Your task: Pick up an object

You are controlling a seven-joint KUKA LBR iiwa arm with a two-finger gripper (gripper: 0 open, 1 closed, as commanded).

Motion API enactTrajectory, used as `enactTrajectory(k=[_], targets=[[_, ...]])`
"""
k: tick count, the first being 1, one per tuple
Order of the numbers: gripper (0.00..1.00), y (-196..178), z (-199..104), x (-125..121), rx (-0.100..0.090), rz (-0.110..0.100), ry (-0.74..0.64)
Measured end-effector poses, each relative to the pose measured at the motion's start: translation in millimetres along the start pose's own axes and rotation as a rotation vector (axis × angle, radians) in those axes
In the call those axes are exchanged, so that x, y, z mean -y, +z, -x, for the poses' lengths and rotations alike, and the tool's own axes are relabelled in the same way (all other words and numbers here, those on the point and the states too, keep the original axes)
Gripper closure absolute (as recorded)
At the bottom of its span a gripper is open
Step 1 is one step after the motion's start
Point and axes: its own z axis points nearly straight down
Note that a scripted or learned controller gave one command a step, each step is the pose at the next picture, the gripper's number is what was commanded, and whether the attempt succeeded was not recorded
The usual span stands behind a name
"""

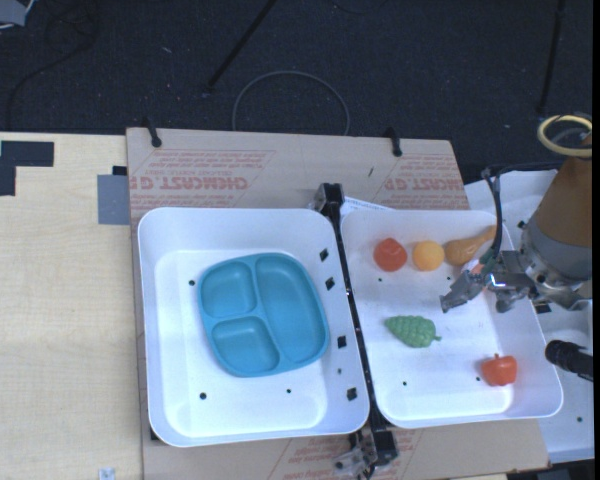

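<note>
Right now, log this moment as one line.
two-finger gripper: above right white bin | nearest: bumpy green toy fruit | held: nothing seen

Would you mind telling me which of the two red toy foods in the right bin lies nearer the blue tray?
The round red one at the bin's far left, beside the orange ball. The other red piece sits near the front right corner.

Dark carpet floor [280, 48] strewn with black cables [290, 93] lies beyond a pale wooden bench [50, 318].

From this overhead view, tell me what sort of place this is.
Probably a robotics lab test bench: two white bins on cardboard, toy food such as green grapes, and the arm's gripper reaching in.
</note>
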Motion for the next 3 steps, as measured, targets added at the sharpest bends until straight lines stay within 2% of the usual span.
enactTrajectory(k=[1,2,3], targets=[[0.00,57,-11,4,-0.001,-0.001,0.000],[0.00,95,-11,2,0.002,0.010,-0.001],[1.00,87,-10,4,0.000,0.004,0.006]])
